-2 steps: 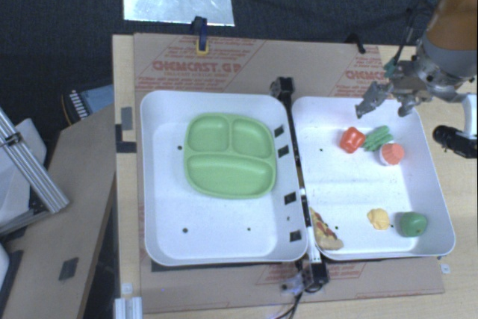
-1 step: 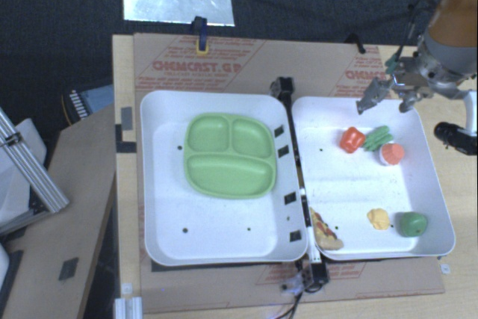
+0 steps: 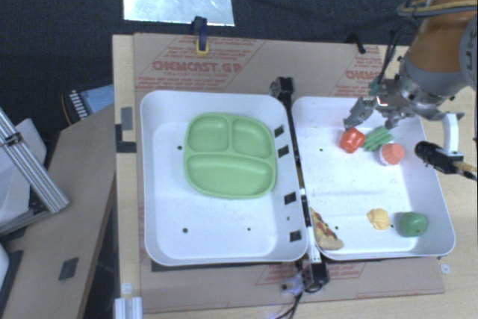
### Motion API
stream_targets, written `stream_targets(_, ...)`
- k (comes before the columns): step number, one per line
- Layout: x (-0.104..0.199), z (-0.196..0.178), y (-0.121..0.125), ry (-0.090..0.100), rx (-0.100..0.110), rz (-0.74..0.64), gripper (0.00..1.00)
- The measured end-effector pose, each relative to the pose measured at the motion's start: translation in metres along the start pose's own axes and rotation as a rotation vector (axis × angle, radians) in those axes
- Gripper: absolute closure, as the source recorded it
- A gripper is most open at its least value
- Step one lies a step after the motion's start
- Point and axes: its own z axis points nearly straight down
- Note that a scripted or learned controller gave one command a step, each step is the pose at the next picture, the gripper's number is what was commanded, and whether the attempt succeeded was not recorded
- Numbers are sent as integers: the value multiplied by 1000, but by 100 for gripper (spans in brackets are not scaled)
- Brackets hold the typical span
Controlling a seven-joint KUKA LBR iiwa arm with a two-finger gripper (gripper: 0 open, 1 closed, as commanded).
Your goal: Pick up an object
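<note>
Red toy (image 3: pixel 352 140) lies in the right bin (image 3: pixel 351 202), touching a green piece (image 3: pixel 378 137). I see my pincer (image 3: pixel 376 114) spread open just above the red toy, gripping nothing.

arm (image 3: pixel 448 33) cut off by right edge.

The arm's rounded, glossy orange housing (image 3: pixel 447 30) is rimmed at its top by a thin dark ring with a pale edge. Below the orange housing sits a smooth grey metal wrist section (image 3: pixel 432 90), curved and lightly shaded. Below that wrist section, the small grey two-finger gripper (image 3: pixel 379 116) shows dull metal prongs, with a spot of bright light just above them.
</note>
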Motion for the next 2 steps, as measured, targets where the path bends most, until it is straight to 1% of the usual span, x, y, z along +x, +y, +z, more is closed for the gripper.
stream_targets(1, 5, 43, 1, 0, -1, 0, 0)
stream_targets(2, 7, 100, -8, 0, 0, 0, 0)
